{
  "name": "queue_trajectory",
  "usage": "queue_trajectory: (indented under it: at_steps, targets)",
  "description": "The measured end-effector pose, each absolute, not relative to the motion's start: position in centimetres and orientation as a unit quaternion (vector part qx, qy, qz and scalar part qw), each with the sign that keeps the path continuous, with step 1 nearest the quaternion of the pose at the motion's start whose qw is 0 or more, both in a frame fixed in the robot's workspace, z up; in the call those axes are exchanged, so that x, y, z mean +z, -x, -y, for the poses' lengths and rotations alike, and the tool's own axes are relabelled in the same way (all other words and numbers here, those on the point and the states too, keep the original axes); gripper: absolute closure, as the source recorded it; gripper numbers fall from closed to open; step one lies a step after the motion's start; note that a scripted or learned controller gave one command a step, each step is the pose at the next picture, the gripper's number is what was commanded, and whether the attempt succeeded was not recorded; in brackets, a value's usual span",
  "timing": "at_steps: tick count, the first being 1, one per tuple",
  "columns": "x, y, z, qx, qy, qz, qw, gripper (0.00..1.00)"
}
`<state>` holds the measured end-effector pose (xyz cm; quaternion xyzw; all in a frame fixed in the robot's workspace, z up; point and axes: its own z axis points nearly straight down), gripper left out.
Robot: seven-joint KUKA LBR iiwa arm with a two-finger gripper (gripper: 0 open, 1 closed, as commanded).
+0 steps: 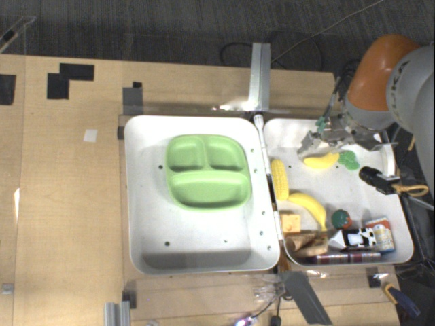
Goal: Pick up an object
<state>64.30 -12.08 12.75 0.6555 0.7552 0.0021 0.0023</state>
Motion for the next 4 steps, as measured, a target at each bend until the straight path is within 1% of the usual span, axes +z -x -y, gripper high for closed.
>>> queue_trajectory:
  at_steps: [1, 2, 3, 4]
  targets:
    - [9.0, -59.9, 13.8, 0.0035, -0.686, -0.727, 0.005, 0.00]
    - [8.8, -66.8, 11.1, -0.0017, -0.689, -0.725, -0.002, 0.00]
    - [9.9, -66.9, 11.1, -0.0023, -0.687, -0.727, -0.002, 1.00]
    - [18.7, -65.0, 5.7, 0.0030, -0.693, -0.721, 0.003, 1.00]
